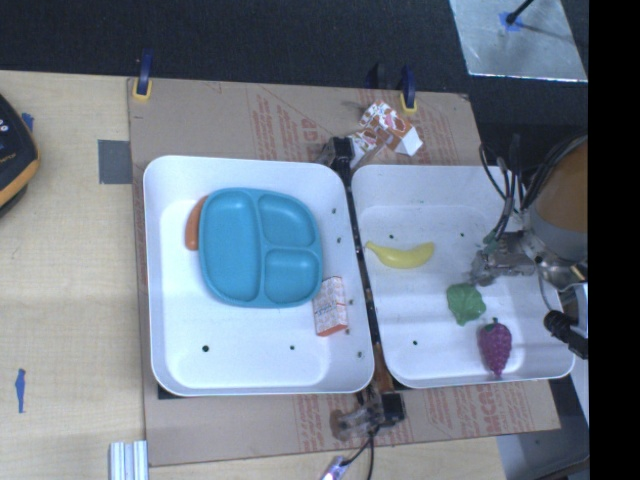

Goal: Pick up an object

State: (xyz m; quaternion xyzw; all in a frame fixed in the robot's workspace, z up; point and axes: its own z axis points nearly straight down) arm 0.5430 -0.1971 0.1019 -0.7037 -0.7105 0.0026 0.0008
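The gripper hangs low in the right bin, just above the green toy, probably lining up a grasp on it; whether it is apart or together I cannot tell. The banana and purple grapes lie nearby in that bin. The bins rest on cardboard clamped to a wooden bench, with dark floor beyond.
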